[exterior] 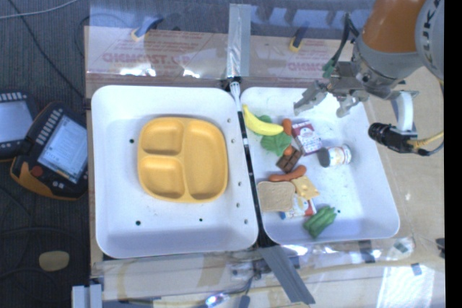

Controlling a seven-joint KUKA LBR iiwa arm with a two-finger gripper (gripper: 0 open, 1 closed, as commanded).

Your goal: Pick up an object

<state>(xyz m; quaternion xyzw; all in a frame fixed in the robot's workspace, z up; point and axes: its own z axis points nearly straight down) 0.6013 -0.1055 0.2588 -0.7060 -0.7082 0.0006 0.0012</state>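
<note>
The right bin (375, 205) holds a pile of toy food: a yellow banana (261, 125), a green leafy piece (274, 143), a red and white carton (307, 137), a small white jar (334, 156), a sausage (287, 173), a slice of bread (275, 195) and a green pepper (320, 221). My gripper (327, 99) hangs over the bin's far part, above and right of the carton. Its two fingers are spread apart, one toward the left (307, 103) and one to the right (345, 107). Nothing is between them.
The left bin (119, 227) carries a yellow divided plate (183, 158). A taped divider (237, 47) runs between the bins at the back. A handheld pendant (50, 151) lies on the floor to the left. The arm's orange band (395, 3) rises at the upper right.
</note>
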